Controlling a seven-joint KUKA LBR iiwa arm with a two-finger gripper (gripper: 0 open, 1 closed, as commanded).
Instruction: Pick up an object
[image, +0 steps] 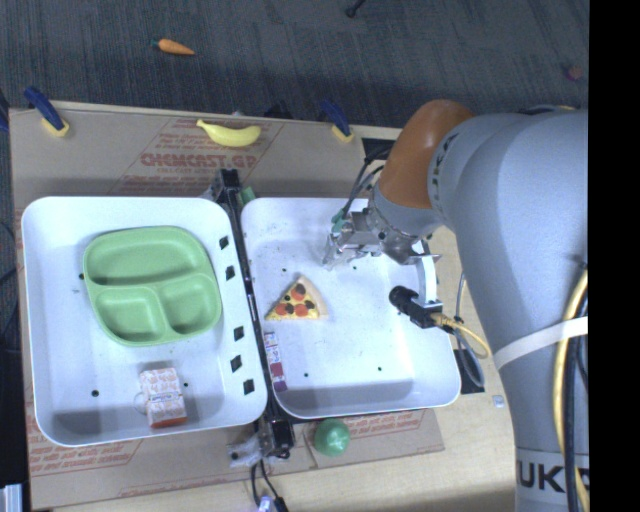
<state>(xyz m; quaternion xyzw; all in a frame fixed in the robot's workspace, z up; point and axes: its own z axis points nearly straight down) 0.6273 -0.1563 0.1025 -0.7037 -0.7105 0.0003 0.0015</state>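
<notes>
A toy pizza slice (297, 301) lies flat near the left side of the right bin (400, 385). My gripper (345, 247) hangs over the upper middle of that bin, above and to the right of the slice, with its metal fingers pointing down and nothing visibly between them. In the left bin (40, 300) a green divided tray (150, 283) lies in the upper half, and a small wrapped snack pack (162, 393) rests toward the front.
A toy banana (229, 131) lies on the cardboard behind the bins. A green ball (331, 436) sits in front of the right bin. A black cable and connector (415, 305) hang over the right bin's right side. Blue clamps (46, 110) hold the cardboard.
</notes>
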